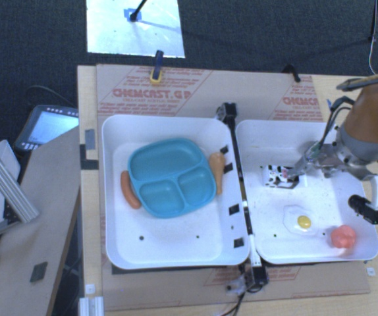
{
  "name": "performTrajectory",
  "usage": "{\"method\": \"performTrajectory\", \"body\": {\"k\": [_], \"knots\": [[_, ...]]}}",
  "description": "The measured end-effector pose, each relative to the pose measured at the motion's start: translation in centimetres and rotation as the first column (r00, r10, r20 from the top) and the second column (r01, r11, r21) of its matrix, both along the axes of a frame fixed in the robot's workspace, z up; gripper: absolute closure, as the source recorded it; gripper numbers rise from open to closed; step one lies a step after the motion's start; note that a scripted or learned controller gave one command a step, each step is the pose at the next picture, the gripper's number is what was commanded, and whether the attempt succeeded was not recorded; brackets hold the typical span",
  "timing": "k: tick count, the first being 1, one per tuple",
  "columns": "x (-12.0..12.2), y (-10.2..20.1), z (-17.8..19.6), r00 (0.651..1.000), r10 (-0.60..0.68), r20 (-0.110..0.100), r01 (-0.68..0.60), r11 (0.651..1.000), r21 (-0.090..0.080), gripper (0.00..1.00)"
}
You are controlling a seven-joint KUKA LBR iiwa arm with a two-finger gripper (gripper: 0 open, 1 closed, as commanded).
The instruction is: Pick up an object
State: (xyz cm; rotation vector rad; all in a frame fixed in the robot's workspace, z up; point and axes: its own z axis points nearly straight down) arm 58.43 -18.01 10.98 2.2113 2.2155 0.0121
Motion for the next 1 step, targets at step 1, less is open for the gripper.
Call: {"method": "performTrajectory", "body": {"k": [1], "knots": [[0.13, 0.11, 0.96, 1.0, 0.0, 0.004, 0.0, 1.0, 0.001, 1.0]]}}
